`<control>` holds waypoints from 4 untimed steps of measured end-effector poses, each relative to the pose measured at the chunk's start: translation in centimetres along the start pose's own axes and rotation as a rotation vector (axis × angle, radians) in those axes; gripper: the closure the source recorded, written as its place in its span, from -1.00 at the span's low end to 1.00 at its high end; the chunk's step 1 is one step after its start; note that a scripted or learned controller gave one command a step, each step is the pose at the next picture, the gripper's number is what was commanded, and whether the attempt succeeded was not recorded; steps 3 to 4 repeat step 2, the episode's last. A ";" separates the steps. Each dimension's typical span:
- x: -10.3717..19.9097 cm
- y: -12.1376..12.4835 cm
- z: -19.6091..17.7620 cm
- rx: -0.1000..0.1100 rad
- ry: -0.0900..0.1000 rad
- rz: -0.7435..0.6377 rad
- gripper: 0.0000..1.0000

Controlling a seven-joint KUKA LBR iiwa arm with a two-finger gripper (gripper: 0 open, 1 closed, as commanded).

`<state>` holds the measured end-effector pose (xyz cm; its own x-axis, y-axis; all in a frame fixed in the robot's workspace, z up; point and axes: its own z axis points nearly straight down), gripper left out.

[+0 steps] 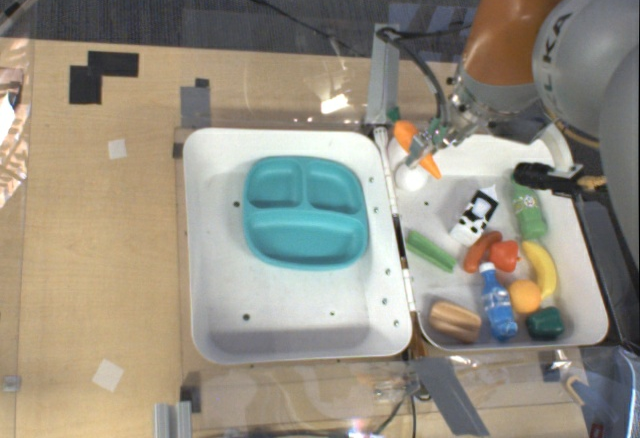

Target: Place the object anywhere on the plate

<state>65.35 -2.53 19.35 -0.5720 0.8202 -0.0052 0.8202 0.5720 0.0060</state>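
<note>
Your gripper (432, 138) sits over the right bin's (585, 326) upper left corner, and an orange carrot (416, 148) shows between its fingers, so it has the carrot pinched, tips closed on it; just beneath the tool lies a small white ball (410, 177); left of the tool, in the left bin (210, 326), you see the teal plate (303, 212), well apart from the carrot; below and right of the tool lie a green bean pod (430, 252), a black-and-white block (478, 213), a blue bottle (495, 299) and a banana (542, 266).
</note>
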 end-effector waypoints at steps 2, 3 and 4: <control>6.1 1.6 0.8 0.001 0.003 0.065 -1.00; 6.1 1.6 0.8 0.001 0.003 0.065 -1.00; 6.1 1.6 0.8 0.001 0.003 0.065 -1.00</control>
